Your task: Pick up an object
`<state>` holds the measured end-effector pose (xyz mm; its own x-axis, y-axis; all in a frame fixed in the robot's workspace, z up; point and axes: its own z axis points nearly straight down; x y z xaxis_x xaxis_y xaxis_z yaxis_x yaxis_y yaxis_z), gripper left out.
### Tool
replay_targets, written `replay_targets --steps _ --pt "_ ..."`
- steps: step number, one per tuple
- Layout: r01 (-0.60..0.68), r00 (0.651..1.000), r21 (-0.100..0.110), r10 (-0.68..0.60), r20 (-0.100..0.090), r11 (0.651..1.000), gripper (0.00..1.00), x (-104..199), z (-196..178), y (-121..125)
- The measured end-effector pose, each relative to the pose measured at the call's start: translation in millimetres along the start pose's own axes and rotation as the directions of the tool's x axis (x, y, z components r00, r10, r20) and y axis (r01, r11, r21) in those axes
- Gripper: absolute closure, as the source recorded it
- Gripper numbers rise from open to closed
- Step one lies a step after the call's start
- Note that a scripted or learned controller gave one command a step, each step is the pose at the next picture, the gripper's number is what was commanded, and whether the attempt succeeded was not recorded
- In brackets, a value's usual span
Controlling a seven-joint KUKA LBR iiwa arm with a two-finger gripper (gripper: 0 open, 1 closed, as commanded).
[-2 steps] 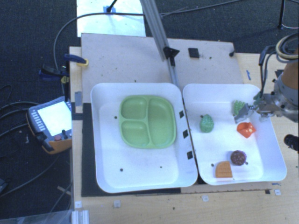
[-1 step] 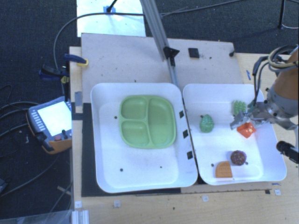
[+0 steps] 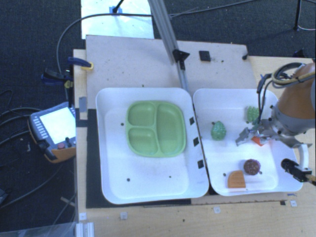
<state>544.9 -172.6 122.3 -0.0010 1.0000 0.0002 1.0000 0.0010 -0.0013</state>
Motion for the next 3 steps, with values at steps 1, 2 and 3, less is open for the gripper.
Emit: replay_targets --steps 1,2,3 --pt "0.000 1.000 -0.005 0.000 0.001 1.000 0.00 0.0 26.1 1.2" --pt "0.000 1.000 -0.006 0.000 0.001 1.000 1.00 0.0 16.2 1.9" --pt "0.003 1.000 -0.005 -0.003 0.001 1.000 1.00 -0.1 -26.5 1.1"
